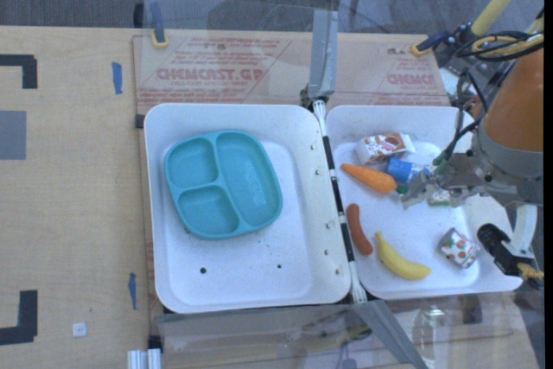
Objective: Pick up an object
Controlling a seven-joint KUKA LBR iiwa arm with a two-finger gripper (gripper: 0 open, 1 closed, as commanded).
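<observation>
Arm point(518, 121) cut off at right edge. Pincer point(423, 190) fingers blurred; state indeterminate. Blue object point(399, 168) partly hidden behind it.

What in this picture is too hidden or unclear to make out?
- Gripper: blurred against clutter in the right bin; whether it holds anything can't be told.
- Blue object: partly covered by the gripper; identity unclear.
- Small packet and wrapped item: print too small to read.
- Arm: cut off by the right edge.

Hand point(421, 188) low in right bin point(415, 285) beside carrot point(369, 178).
</observation>
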